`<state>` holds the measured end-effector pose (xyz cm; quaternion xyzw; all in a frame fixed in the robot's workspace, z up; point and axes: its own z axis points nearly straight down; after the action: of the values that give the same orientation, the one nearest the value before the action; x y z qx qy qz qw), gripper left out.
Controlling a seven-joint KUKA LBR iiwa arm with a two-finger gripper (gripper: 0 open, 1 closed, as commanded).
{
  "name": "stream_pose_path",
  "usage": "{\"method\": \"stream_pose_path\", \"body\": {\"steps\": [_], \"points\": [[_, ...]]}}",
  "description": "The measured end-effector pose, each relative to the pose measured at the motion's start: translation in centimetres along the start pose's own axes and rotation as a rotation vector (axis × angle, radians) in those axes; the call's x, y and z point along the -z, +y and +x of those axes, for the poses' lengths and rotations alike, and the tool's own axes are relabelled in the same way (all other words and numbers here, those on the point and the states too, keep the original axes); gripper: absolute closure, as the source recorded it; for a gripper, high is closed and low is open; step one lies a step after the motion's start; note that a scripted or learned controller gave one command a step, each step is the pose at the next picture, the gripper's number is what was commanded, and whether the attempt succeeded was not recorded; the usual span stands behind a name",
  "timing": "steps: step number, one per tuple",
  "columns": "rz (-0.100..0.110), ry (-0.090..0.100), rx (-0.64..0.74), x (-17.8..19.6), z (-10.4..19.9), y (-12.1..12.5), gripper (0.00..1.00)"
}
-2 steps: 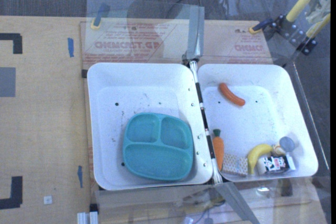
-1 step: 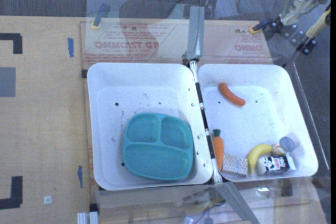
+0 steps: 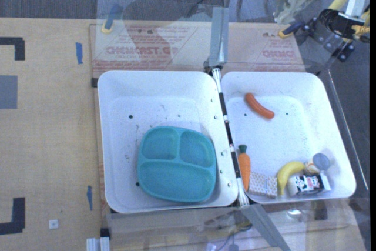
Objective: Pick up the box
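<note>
Box lies partly hidden between carrot and banana.

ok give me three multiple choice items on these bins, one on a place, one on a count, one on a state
1. Where does the teal tray lie?
A. left bin
B. right bin
C. on the bench

2. How many compartments has the tray?
A. two
B. three
C. five

3. How does the box stand to the banana?
A. far apart
B. in another bin
C. close beside it

Answers: 1 A, it sits on the left bin's floor. 2 B, two small above one wide. 3 C, both crowd the right bin's near corner.
</note>
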<state>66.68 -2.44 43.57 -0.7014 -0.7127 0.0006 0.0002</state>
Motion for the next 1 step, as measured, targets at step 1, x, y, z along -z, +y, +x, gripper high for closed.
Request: {"method": "stream_pose_path", "body": {"steps": [1], "points": [[-0.001,0.0,0.057,-4.04,5.64,0.07,1.0]]}}
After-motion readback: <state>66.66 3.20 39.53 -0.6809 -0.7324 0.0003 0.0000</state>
